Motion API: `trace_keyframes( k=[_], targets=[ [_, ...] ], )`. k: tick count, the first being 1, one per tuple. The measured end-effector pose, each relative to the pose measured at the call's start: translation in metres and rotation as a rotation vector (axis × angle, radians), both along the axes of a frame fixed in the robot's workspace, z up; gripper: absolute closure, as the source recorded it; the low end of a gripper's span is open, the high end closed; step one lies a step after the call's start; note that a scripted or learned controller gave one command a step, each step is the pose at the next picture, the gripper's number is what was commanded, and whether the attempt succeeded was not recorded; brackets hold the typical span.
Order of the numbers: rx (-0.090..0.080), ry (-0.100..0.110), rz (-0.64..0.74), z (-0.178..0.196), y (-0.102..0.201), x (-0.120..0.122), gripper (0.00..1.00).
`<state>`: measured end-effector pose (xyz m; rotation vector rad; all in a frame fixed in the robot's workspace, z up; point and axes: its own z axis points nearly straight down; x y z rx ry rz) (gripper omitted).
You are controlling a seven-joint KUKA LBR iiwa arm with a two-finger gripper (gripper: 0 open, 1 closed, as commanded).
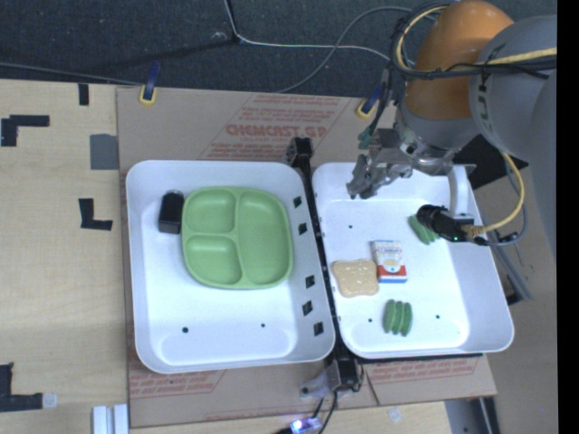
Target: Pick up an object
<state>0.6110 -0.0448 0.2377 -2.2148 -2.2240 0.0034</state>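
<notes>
We judge the toast (355, 278), at six o'clock from the gripper (365, 184), light and stiff; grip its edges; claw state unclear.

Light is even and fairly bright, falling from above — shadows are short and soft, tucked close under things. The two white bins (145, 269) glow nearly washed out, with little surface detail. The arm's orange band (457, 57) carries a pale sheen. The picture is slightly soft and grainy overall — the dark cloth (136, 16) at the top looks speckled with noise.
</notes>
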Motion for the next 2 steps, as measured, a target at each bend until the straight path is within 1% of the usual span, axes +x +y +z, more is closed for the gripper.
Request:
trace_keyframes(
  k=[1, 2],
  targets=[
    [0.001, 0.000, 0.001, -0.001, 0.052, -0.022, 1.00],
    [0.001, 0.000, 0.003, -0.010, 0.113, -0.036, 1.00]
  ],
)
